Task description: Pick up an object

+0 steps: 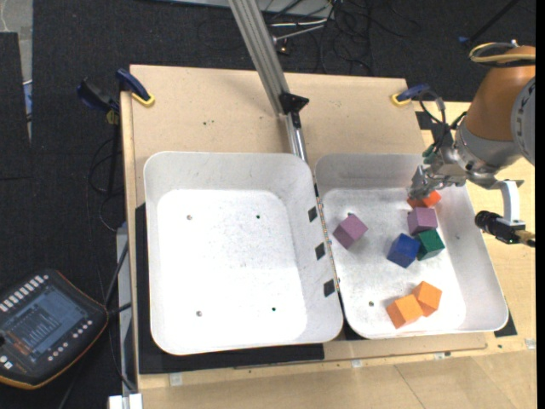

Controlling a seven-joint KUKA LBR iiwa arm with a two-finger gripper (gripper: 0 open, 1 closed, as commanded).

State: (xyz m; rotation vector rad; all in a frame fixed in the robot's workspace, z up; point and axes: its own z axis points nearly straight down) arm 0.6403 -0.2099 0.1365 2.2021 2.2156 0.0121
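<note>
Seven blocks are lying in the right bin (477, 254): two purple, two orange, one blue, one green and one small red-orange. Taking the blue block (404, 250) as the landmark, the green block (431, 243) is touching its right side, one purple block (421, 220) is sitting just above the pair, and the other purple block (350, 229) is lying apart to its left. The two orange blocks (414, 304) are resting side by side below it, toward the near rim. The red-orange block (425, 198) is lying above the blue block, beyond the upper purple one, near the far right of the bin.

The gripper (423, 186) is hovering directly over the red-orange block, its tip nearly at the block's top; whether its fingers are spread or closed is not discernible.

The left bin (162, 228) is sitting to the left of the blue block. Both bins are resting on a tan board (221, 109), with a dark floor around it, blue clamps at the far corners and a teach pendant (43, 322) at the lower left.
</note>
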